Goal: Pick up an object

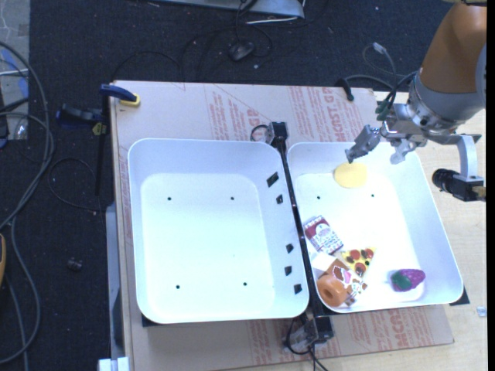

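A: What's nearest us in the right bin [442, 238]?

B: An orange ring [333, 289] at the front edge, touching a printed packet [353, 273]. Just right of them, a purple and green toy [407, 279]. A little further back, a small red and white carton [322, 234] near the divider.

A: And the left bin [147, 207]?

B: Just bare white floor.

A: Further back?

B: A flat yellow disc [351, 176] lies near the right bin's far wall, apart from the others.

A: And the claw?

B: The gripper [380, 150] hangs just above and behind that disc, over the bin's far rim. Its two fingers are spread apart, with nothing between them.

A: Beyond that?

B: Cardboard [232, 107], then a blue and yellow clamp [120, 93] at the far left corner.
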Controlling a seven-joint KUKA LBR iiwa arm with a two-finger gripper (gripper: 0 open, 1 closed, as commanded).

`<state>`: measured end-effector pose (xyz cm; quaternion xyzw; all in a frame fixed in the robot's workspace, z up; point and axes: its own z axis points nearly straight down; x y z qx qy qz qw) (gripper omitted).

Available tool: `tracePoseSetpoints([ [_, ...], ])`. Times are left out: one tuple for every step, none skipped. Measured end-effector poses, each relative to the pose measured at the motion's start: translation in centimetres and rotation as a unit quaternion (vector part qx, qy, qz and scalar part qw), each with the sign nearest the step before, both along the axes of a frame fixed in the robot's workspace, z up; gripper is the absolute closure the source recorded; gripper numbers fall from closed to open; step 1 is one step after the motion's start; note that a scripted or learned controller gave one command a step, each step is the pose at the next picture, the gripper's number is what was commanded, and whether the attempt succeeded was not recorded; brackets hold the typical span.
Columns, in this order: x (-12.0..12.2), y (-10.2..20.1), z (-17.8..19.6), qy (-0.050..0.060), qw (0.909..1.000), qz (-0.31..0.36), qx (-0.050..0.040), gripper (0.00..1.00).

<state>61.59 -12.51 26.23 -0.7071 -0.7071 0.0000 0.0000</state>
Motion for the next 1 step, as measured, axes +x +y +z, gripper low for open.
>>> tracePoseSetpoints([
  [-0.36,-2.83,-14.84,0.006,1.0000,-0.001,0.0009,0.00],
])
